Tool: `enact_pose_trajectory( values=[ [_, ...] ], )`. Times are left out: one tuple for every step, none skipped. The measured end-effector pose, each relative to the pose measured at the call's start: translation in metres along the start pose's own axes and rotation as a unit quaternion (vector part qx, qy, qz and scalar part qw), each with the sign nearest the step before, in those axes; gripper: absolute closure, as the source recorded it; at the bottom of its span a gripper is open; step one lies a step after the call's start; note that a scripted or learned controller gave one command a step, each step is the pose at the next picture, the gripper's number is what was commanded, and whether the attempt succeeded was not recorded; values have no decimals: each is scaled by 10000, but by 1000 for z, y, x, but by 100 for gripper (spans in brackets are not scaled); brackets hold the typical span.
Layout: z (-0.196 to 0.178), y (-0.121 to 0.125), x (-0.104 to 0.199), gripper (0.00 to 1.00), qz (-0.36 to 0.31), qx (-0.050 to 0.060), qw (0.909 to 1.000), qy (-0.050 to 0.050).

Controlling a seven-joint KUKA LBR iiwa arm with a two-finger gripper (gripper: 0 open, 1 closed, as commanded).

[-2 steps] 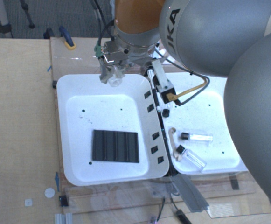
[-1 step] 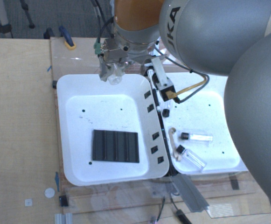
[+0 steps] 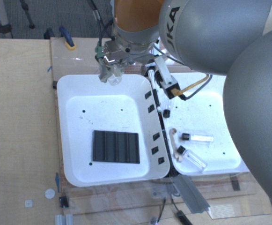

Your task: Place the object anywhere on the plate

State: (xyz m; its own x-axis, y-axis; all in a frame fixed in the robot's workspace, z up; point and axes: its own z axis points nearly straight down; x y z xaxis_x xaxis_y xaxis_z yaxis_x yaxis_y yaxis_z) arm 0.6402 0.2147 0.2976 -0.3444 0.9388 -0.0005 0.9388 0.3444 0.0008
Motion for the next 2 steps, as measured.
enact_pose_trajectory(
  values=[
    [14, 14, -2, 100, -785, -21, 9969, -2],
    [33, 7, 0, 100, -977, 14, 9952, 6]
  ],
)
